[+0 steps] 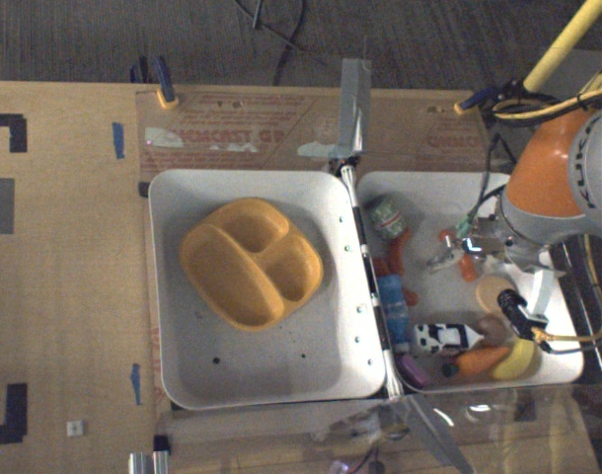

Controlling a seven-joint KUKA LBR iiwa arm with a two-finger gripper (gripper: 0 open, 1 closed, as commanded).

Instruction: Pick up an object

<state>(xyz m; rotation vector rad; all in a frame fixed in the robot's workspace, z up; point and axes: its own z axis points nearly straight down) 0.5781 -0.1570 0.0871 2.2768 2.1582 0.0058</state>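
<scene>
My gripper [457,250] hangs over the middle of the right bin [429,188], below the arm's orange band. Around it in that bin lie a green can [387,215], a red-orange piece [394,257], a blue bottle [392,304], a black-and-white cow toy [445,338], a carrot [479,360], a banana [519,359], a purple item [412,369] and a tan round piece [492,291]. A small orange bit [469,271] shows right at the gripper; whether it is held is unclear.
The left bin [173,363] holds a yellow divided plate [250,261]. A metal divider [365,265] separates the two bins. Cables and a black connector [518,316] trail from the arm over the right bin's right side.
</scene>
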